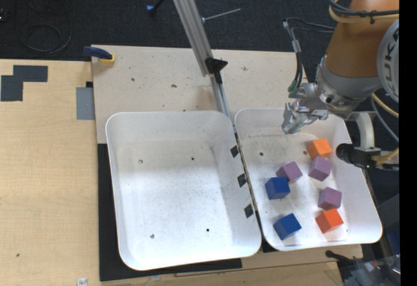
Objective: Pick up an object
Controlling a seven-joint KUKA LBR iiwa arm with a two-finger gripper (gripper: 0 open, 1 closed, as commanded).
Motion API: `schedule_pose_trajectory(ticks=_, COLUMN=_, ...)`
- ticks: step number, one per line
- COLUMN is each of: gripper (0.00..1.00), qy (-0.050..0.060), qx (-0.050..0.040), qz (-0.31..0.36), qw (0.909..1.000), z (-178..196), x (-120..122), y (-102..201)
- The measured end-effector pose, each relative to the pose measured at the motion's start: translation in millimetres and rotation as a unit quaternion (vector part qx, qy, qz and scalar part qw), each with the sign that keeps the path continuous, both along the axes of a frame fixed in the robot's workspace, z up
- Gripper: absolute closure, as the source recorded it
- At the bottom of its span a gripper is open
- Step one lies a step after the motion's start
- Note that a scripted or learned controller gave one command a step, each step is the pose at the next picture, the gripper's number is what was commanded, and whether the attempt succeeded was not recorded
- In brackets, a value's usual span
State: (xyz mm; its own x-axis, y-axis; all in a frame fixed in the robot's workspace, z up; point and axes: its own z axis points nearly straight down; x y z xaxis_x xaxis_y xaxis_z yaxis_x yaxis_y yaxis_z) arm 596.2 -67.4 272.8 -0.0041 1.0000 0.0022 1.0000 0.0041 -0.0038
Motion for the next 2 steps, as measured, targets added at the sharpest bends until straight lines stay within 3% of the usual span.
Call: schedule_pose_trajectory(ticks=2, gripper=1.00, qy=0.001, qx=-0.0001, qz=0.000, qw=1.0000, z=-23.5, x=-12.7, y=108.8)
